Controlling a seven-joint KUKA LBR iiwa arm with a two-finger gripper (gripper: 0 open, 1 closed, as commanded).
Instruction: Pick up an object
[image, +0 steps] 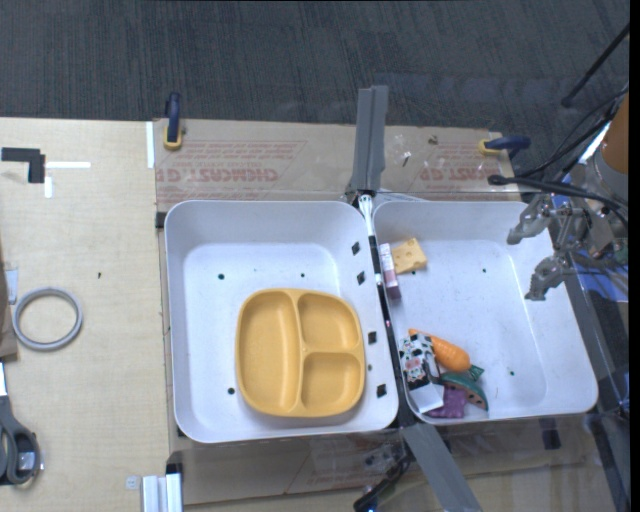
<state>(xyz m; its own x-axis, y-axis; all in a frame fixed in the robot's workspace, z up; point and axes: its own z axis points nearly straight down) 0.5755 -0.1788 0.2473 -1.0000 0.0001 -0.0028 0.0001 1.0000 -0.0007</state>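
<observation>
Nothing is held yet: the gripper (538, 258), seemingly spread and empty, is seen at three o'clock over the right bin (560, 395); the carrot (449, 352) lies untouched at six.

Cardboard sheet (300, 160) behind the two bins: red printed lettering along its top strip, seen upside down and mirrored, letters not readable with certainty. Second patch of the same red print on the right part of the cardboard (450, 172), equally unreadable. Small black-and-white package (415, 360) in right bin carries print, too small to read
</observation>
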